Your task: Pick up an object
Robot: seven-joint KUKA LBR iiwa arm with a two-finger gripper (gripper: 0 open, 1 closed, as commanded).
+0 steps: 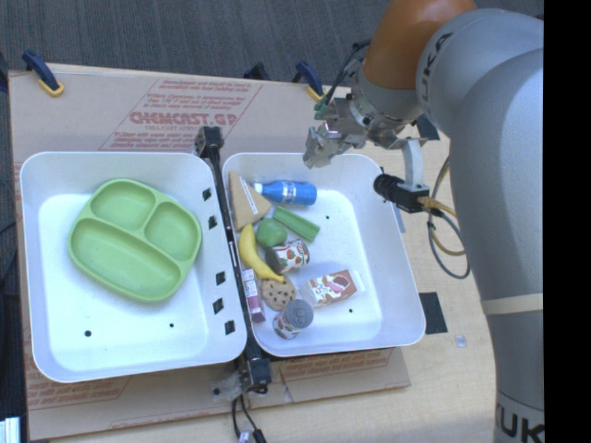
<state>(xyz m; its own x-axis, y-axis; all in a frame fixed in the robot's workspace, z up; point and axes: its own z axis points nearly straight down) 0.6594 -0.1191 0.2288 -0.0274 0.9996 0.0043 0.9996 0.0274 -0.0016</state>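
My gripper (317, 150) hangs above the far rim of the right bin (392, 266), just right of and above a blue bottle (286, 192). Nothing shows between its fingers. In the right bin lie the blue bottle, a tan wedge (246, 203), a green block (295, 222), a green round piece (271, 233), a banana (253, 254), a small can with a red label (294, 255), a cookie (276, 292), a red packet (331, 287) and a grey-topped can (295, 317).
The left bin (55, 340) holds a green divided plate (136, 238). A black clip bar (224, 238) runs between the bins. The arm's grey body fills the right side, with cables by the right bin's rim.
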